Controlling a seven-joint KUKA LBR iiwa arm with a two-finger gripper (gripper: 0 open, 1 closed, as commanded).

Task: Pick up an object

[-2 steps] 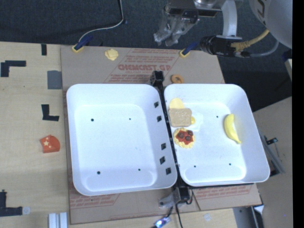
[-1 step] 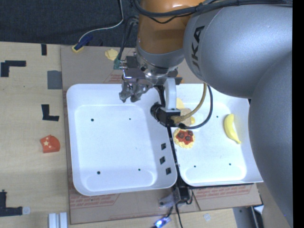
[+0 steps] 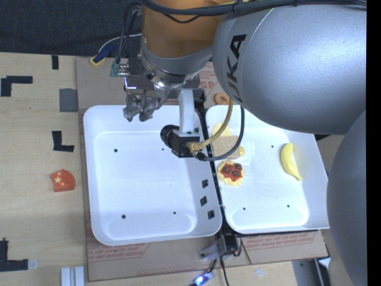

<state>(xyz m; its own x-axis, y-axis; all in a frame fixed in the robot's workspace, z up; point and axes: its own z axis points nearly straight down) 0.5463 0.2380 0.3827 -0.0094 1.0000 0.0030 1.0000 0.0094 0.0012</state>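
Pincer (image 3: 138, 113) of dark grey metal hangs over the far left corner of the left shallow white plastic bin (image 3: 101, 219), under the orange band of the arm. Its short fingertips point down and stand close together, with only a narrow gap and nothing between them. Whether they touch the bin floor I cannot tell. Just beside it, toward the middle, a white bracket with a black round part (image 3: 178, 140) reaches down from the wrist, and a yellow cable runs from it.

No object lies under the pincer; the left bin floor is smooth, glossy and bare apart from small dark dots. The things to pick are in the right white bin (image 3: 309, 216), well apart from the pincer. There is a small curved yellow toy banana (image 3: 290, 161) near the far right side, and a flat round yellow piece with red berries on top (image 3: 231, 173) near the dividing wall, touching a pale tan flat piece (image 3: 227, 144) that the cable partly hides.

I judge the banana light, stiff and a little slippery, probably plastic; the best hold is across its thick middle, fingers on the two long sides. The flat pieces look thin and harder to take.

On the wooden worktop (image 3: 30, 154), left of the bins, lies a small red-orange toy piece (image 3: 63, 180).
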